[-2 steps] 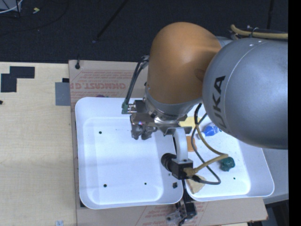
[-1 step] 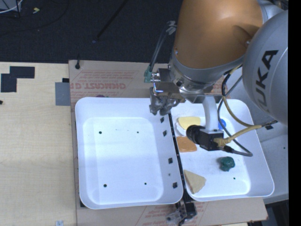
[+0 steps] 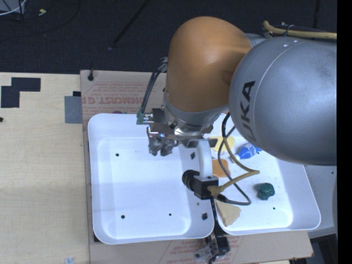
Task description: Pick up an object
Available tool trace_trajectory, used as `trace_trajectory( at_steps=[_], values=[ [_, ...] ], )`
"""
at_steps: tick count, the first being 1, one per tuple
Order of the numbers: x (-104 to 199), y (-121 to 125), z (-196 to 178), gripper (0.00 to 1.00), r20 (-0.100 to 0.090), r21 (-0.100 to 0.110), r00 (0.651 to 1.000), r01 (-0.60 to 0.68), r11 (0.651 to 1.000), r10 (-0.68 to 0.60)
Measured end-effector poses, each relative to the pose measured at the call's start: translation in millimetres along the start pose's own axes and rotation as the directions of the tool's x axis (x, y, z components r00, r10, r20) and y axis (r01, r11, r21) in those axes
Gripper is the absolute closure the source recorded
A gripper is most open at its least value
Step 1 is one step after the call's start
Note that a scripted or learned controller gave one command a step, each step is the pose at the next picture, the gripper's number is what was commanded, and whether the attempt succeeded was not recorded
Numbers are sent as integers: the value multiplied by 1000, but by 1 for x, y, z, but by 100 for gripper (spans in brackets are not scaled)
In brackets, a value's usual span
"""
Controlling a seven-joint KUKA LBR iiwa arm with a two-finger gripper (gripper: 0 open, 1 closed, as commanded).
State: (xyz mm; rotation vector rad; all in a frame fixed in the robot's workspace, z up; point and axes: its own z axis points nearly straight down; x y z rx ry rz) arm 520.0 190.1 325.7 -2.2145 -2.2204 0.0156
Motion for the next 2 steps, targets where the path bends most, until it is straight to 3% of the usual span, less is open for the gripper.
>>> trace_trajectory(
  at_steps=[1, 2],
  values=[
    [-25, 14, -93, 100, -5, -18, 1000, -6, 1000, 5],
    [54, 39, 29, 100, 0, 2, 1000, 3, 1000, -3]
  ],
)
